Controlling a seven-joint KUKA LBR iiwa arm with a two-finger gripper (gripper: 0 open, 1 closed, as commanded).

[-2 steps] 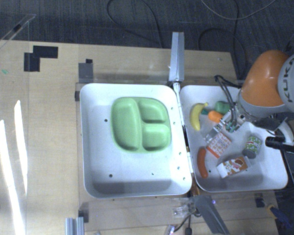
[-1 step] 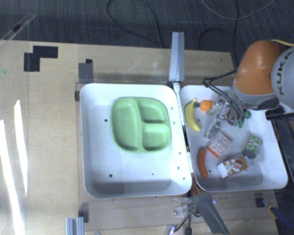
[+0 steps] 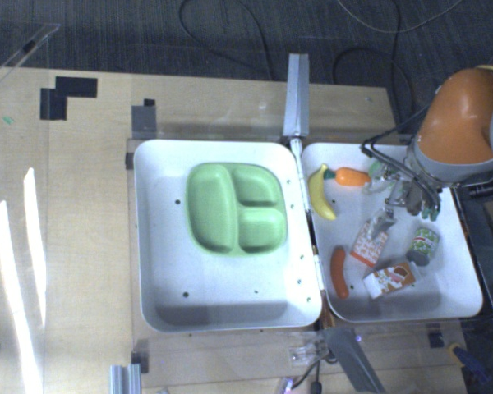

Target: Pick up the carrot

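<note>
Far left: a pale wooden bench top (image 3: 66, 245) carrying black tape marks (image 3: 64, 95) near its upper edge and streaks of reflected light along its left side. Beyond the bench, a dark carpeted floor (image 3: 148, 15) with black cables (image 3: 230, 23) looping across it.

Centre left: the left white bin (image 3: 160, 302), shallow with rounded corners, holding a green compartment tray (image 3: 234, 208) divided into one long section and two smaller ones. A grey metal upright (image 3: 297, 97) stands behind the seam where the two bins meet.

Centre right: the right white bin (image 3: 460, 290). Along its left wall lies a yellow banana (image 3: 320, 194); just beside the banana's upper end, near the bin's back edge, lies the carrot (image 3: 350, 177), orange with a green tip toward the banana. Lower down, a red sausage (image 3: 338, 271) lies lengthwise. A flat red-and-white packet (image 3: 370, 243), a second small packet (image 3: 391, 279) and a small green-labelled can (image 3: 423, 243) occupy the middle and right; their printing is too small to read.

Right: the gripper (image 3: 412, 195) hangs above the bin's upper middle, to the right of the carrot and apart from it; whether its jaws are spread or closed cannot be told. Above it sits the arm's orange band (image 3: 460, 121).
</note>
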